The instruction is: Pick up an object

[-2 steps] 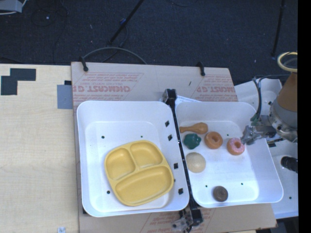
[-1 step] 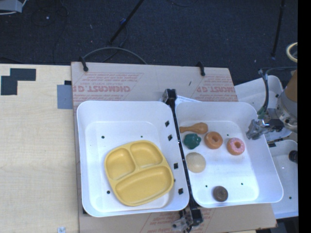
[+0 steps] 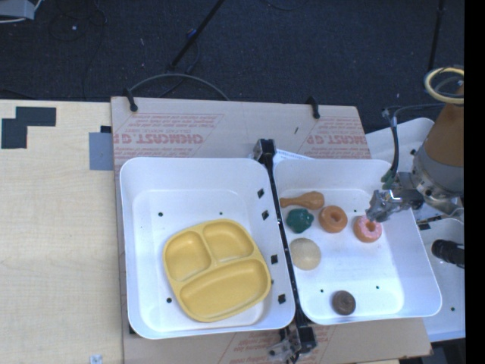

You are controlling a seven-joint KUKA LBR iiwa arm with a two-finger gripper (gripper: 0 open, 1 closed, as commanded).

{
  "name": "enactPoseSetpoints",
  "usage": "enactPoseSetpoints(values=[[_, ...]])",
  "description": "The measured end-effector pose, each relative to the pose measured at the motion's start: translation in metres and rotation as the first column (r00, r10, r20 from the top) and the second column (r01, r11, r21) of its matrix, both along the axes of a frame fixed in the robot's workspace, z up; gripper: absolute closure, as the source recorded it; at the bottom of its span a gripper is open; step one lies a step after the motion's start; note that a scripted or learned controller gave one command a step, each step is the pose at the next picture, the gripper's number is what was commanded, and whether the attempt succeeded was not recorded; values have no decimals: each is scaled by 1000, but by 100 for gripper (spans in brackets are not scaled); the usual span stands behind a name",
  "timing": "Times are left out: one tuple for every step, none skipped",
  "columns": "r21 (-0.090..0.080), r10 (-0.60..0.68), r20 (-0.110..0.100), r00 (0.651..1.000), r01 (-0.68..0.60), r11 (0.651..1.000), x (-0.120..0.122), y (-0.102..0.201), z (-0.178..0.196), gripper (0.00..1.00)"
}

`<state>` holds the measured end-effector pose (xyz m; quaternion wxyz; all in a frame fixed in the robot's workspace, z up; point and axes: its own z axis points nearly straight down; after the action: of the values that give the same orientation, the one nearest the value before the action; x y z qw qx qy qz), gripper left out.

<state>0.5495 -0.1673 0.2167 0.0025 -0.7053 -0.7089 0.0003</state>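
A camera looks down at a slant on a bench holding two shallow white bins side by side. The left bin (image 3: 144, 203) holds a yellow plate (image 3: 217, 268) with three compartments, lying flat near the bin's front.

The right bin (image 3: 413, 279) holds several small toy foods. A tan drumstick (image 3: 302, 200) lies near the back, close to the divider between the bins. Just below it sits a dark green lump (image 3: 299, 220), and beside that, to the right, an orange doughnut (image 3: 333, 219). A pale cream round piece (image 3: 305, 253) rests in front of the green lump. A dark brown doughnut (image 3: 344, 302) lies alone near the front edge. A pink doughnut (image 3: 368, 230) lies toward the right side of the bin.

The grey arm reaches in from the right, and its claw (image 3: 377, 210) hangs just above the pink doughnut's upper edge, seemingly touching it. Whether the claw is open or closed cannot be told from this angle, and nothing is visibly gripped.
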Motion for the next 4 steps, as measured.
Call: enactPoseSetpoints(values=[[1,1,-1,1000,-1,1000,-4,61,7,100],[0,-1,-1,1000,1,1000,-3,111,-1,100],[-1,1,-1,1000,-1,1000,-1,169,2,100],[-2,-1,-3,1000,1,1000,-4,224,-4,100]])
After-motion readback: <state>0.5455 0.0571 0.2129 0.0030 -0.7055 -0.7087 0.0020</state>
